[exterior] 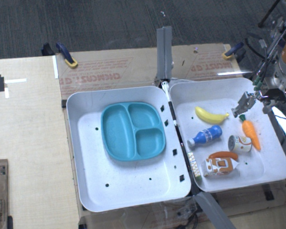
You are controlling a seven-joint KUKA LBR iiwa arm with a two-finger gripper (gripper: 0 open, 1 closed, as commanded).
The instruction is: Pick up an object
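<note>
The gripper [255, 101] is hanging over the right bin [277, 174] near its far right side, its two fingers standing apart and released, with nothing lying between them. Just beneath and slightly nearer the camera, the toy carrot [251, 134] is lying lengthwise, its green top pointing toward the gripper and sitting just beside the fingertips, though whether they are touching is unclear. A yellow banana [211, 114] is resting to the left of the gripper, and a blue bottle [206, 136] is lying below it. A small can [240, 144] is sitting just beside the carrot, and an orange-and-white carton [221, 164] is lying near the bin's front. A teal divided plate [133, 131] is sitting in the left bin [89, 187] on the desk [23, 123]
</note>
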